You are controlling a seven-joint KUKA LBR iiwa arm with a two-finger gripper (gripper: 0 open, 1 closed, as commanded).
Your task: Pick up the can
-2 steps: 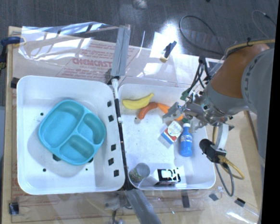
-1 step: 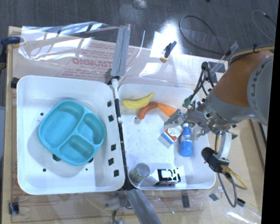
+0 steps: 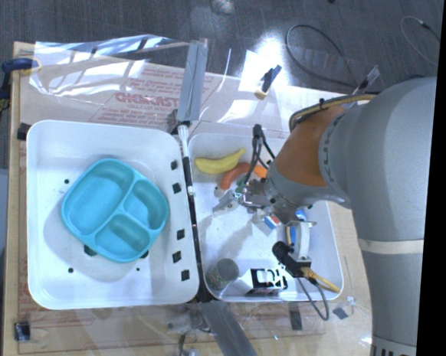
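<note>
1. The small grey metal can (image 3: 222, 272) stands upright near the front-left corner of the right white bin (image 3: 335, 221), free of the arm, its top facing up so it could be taken from above.
2. The gripper (image 3: 244, 200) hangs over that bin's middle, well apart from the can; whether the fingers are spread or pressed together, I cannot tell.
3. A yellow banana (image 3: 218, 162) lies at the far wall.
4. A blue divided plastic tray (image 3: 114, 209) rests in the left white bin (image 3: 41, 197), away from the work.
</note>
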